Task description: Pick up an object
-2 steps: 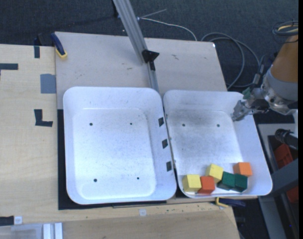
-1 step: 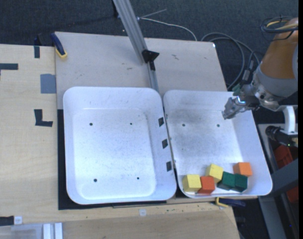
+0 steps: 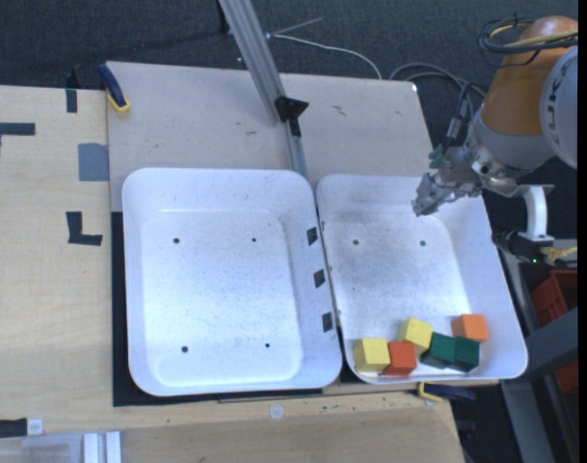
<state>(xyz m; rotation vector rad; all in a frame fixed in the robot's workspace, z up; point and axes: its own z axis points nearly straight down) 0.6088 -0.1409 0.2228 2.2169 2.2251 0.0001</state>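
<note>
- The gripper hung over the right bin's far right corner; its opening couldn't be told.
- Yellow, orange and green blocks clustered along that bin's near edge, well apart from it.

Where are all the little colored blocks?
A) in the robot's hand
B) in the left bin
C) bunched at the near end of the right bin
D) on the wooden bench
C, the blocks sit bunched together along the near edge of the right bin, far from the hand.
</note>
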